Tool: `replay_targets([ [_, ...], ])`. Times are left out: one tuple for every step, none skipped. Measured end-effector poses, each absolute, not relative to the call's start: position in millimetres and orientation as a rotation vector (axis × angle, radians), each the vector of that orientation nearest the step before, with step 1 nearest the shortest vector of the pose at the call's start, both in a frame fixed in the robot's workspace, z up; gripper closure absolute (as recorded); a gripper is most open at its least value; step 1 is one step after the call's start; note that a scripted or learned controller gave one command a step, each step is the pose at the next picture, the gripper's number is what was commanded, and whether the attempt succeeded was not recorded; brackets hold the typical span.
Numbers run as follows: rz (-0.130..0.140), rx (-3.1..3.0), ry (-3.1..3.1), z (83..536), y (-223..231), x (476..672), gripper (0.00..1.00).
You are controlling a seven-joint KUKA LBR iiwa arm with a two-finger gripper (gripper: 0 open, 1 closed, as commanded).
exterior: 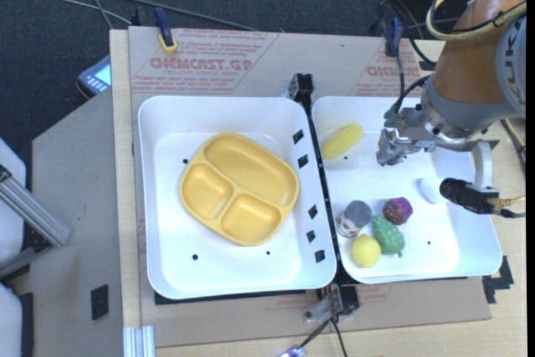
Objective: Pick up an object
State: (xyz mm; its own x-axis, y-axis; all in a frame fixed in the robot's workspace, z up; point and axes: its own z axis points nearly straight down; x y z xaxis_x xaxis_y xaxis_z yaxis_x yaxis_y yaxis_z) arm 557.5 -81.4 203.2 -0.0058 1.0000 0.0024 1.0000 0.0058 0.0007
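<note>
My gripper (389, 151) hangs over the right bin (468, 259), near its back middle, pointing down. Just to its left a yellow corn cob (342, 140) lies against the bin's left wall. Toward the front of that bin sit a purple object (398, 210), a green bumpy object (388, 234), a yellow lemon (366, 251) and a small grey-and-orange round object (355, 216). Nothing shows between the fingers. A small white object (429, 191) lies right of the purple one.
The left bin (159, 205) holds a yellow divided plate (239, 188). A black divider with clips (311, 180) separates the bins. A black cylinder (464, 194) on the arm juts over the right bin's right side. Cables run above the bench.
</note>
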Motion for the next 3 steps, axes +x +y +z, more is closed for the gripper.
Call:
replay_targets([
  [-0.005, -2.214, -2.229, 217, -27, 565.7, 1.0],
  [-0.006, -2.213, -2.229, 217, 26, 591.2, 1.0],
  [-0.004, -2.214, -2.228, 216, 88, 598.5, 1.0],
])
